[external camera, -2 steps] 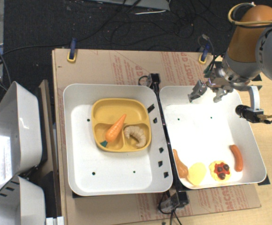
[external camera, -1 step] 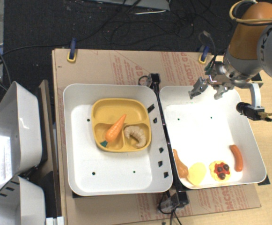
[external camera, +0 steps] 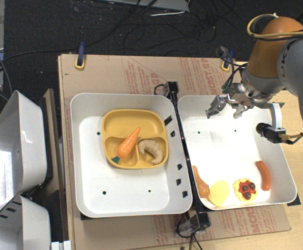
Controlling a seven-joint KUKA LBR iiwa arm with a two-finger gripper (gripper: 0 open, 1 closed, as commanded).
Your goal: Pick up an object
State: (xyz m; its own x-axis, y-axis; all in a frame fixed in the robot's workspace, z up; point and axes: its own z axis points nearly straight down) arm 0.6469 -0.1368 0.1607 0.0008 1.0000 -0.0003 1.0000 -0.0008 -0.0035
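Note:
My gripper hangs over the far edge of the right bin, its two fingers spread apart with nothing between them. Along that bin's near edge lie an orange drumstick-like piece, a yellow round piece, a small pizza-like piece with red and dark toppings and an orange sausage. In the left bin a yellow divided plate holds a carrot and a beige shrimp-like piece.
Both bins rest on a cardboard-covered bench. Black clips line the divider between the bins. White containers stand off the bench to the left. Cables run over the dark floor at the back.

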